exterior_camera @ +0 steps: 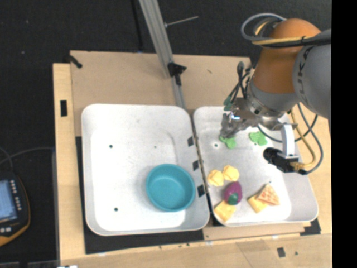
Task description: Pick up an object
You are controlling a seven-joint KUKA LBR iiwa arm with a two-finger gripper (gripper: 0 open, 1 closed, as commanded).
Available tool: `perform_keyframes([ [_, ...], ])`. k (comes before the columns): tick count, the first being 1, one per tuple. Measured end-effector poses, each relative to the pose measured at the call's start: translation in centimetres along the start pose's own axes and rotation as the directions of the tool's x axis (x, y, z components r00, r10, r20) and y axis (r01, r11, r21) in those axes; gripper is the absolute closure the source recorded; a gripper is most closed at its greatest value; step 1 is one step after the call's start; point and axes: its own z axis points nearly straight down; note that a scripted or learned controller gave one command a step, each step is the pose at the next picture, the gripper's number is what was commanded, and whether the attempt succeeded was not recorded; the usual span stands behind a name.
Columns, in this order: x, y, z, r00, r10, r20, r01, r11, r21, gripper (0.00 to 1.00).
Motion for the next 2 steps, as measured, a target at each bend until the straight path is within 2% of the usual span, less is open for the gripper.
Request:
perform_keyframes([
  [1,5.5,-1.7,1.0,1.0,-0.004,-0.001,0.004,1.0,0.001,1.0],
  [2,10.3,-3.7,-0.2,1.0,-0.006,-0.003,0.006,1.0,0.0,1.0],
])
